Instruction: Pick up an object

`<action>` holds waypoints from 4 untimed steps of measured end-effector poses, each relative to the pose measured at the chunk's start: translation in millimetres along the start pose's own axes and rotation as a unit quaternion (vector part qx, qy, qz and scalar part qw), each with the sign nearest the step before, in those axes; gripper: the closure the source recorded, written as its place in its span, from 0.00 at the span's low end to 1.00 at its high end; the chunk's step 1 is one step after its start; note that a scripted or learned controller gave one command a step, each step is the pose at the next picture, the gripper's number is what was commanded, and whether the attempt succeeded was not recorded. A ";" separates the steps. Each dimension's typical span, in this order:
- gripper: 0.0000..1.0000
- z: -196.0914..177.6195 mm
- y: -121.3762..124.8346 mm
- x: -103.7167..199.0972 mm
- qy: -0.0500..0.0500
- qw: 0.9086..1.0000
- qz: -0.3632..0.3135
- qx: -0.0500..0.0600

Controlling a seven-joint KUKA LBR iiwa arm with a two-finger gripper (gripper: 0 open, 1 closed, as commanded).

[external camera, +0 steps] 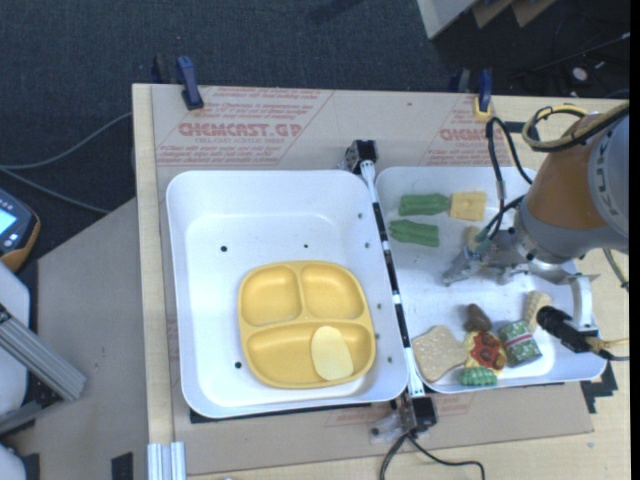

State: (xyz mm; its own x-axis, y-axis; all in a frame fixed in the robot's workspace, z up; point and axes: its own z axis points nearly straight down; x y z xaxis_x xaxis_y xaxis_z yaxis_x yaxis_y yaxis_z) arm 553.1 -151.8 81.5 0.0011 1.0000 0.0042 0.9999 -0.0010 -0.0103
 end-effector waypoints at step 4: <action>0.00 -0.4 13.9 -17.6 -0.001 1.000 0.001 -0.001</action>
State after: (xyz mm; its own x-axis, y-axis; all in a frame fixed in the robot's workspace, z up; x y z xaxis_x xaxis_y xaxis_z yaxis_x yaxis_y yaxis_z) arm 567.0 -169.5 81.7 0.0029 1.0000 0.0023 1.0000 -0.0029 -0.0086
